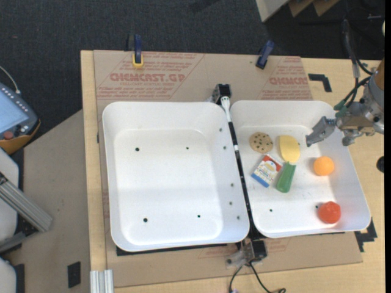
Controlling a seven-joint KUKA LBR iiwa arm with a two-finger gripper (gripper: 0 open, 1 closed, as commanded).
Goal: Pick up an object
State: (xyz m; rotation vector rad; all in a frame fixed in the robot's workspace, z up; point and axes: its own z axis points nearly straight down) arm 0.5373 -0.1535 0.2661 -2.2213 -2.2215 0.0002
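The right bin holds several small items: a brown cookie, a yellow piece, a green piece, a small red, white and blue box, an orange ball and a red fruit. My gripper hovers over the bin's upper right part, just above the orange ball and right of the yellow piece. Its fingers are spread open with nothing between them.
The left bin lies beside the right one, joined along a black divider strip. Both rest on a cardboard sheet held by clamps at the back edge. Cables run near the arm at the right.
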